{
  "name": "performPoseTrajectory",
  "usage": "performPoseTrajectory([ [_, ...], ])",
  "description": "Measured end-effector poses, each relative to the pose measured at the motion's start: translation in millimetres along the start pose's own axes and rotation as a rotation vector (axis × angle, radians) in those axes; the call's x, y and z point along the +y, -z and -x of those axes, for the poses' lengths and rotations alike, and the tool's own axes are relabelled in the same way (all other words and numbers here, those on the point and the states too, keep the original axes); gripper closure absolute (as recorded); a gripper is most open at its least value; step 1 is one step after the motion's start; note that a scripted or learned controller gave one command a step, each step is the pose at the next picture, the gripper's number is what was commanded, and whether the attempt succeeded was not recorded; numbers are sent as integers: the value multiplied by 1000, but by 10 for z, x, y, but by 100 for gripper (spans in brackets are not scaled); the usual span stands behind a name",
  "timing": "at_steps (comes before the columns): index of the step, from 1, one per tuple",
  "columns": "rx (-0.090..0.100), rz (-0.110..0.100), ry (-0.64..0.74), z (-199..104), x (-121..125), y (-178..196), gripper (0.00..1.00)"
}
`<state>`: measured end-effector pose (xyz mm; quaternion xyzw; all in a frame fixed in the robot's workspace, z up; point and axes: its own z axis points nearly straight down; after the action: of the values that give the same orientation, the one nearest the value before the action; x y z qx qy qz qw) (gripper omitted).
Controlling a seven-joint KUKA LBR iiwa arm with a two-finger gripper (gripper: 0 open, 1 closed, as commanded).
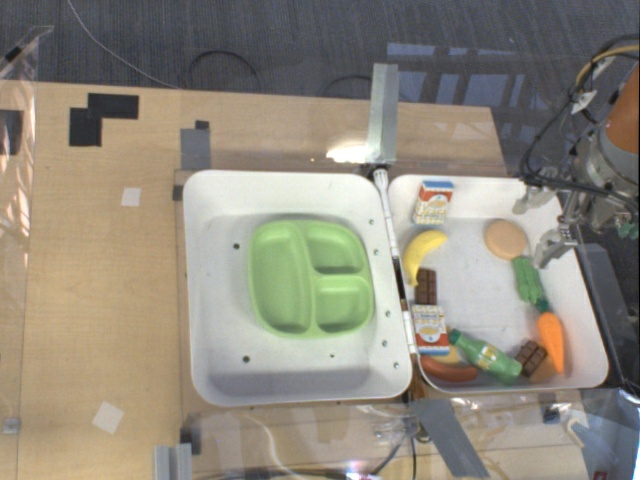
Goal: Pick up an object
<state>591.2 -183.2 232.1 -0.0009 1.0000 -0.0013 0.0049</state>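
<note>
The fingers (545, 230) hang apart, holding nothing, at the right bin's (596, 368) upper right edge. Just left lies one cookie (506, 238), just below one cucumber (529, 282); farther off one carrot (551, 339), one banana (424, 249), one bottle (486, 355), two cartons (433, 202), two chocolates (426, 287). The left bin (205, 268) holds one green tray (310, 276).

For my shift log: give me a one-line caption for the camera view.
Claw over the right bin's far edge near cookie and banana; green tray in the left bin.

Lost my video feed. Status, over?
End effector above right bin's far right edge, holding nothing. Nearest: cookie, green cucumber. Nothing in the way.
</note>
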Motion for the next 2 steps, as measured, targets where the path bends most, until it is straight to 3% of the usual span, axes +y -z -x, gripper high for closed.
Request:
performPoseTrajectory([
  [1, 8, 3, 28, -293, -150, -939, 0],
  [2, -6, -1, 46, -339, 76, -1418, 0],
])
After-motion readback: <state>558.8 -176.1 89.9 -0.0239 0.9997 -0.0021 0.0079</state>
